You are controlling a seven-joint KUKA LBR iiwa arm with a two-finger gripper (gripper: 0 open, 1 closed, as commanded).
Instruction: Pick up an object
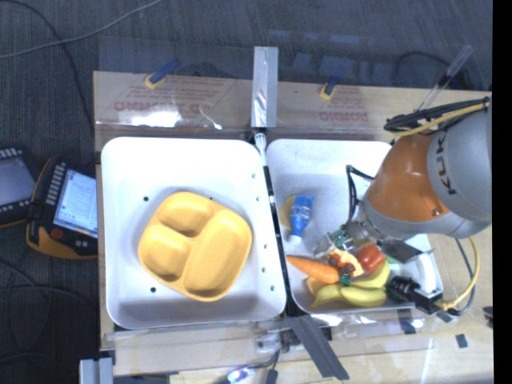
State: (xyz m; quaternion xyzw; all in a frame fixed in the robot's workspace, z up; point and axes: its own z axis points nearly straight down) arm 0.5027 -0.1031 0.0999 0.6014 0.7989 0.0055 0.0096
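Your arm's orange band [404, 186] looms largest over the right bin [320, 162], the gripper [346, 245] lowered beside a heap of toy food (carrot [314, 269], red pepper [368, 258], bananas [352, 294]); whether the jaws are apart or together, you cannot tell. A blue bottle [299, 214] lies near the divider. A yellow divided dish [196, 245] sits in the left bin [128, 166]

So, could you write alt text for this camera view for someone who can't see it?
A grey and orange robot arm reaches into the right white bin over a toy carrot, banana and blue bottle. The left bin holds a yellow divided dish.
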